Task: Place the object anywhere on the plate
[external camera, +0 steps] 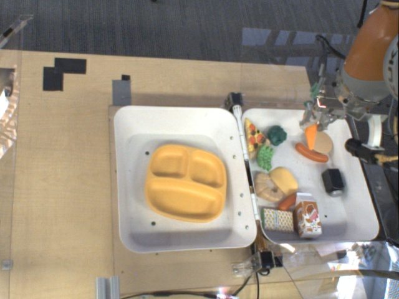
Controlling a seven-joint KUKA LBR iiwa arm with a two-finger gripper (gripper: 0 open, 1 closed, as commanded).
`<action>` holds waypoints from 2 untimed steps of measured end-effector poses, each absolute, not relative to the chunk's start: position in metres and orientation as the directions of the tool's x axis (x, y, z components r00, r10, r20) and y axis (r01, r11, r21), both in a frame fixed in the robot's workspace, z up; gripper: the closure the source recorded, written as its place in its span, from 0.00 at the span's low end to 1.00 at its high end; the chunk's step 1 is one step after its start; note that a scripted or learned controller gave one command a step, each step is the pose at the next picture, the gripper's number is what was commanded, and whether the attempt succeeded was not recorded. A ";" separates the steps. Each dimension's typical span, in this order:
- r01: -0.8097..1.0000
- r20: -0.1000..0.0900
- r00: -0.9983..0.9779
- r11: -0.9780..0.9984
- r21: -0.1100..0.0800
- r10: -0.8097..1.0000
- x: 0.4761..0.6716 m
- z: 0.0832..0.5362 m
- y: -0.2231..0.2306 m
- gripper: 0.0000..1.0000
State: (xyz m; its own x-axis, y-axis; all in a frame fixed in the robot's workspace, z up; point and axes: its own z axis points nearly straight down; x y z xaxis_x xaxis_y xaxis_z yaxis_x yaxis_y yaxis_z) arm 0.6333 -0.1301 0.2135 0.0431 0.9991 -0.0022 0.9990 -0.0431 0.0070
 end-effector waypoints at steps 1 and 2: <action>0.965 0.000 -0.264 0.264 0.008 0.965 0.623 0.236 -0.018 1.00; 0.965 -0.002 -0.261 0.261 0.008 0.965 0.623 0.236 -0.020 0.00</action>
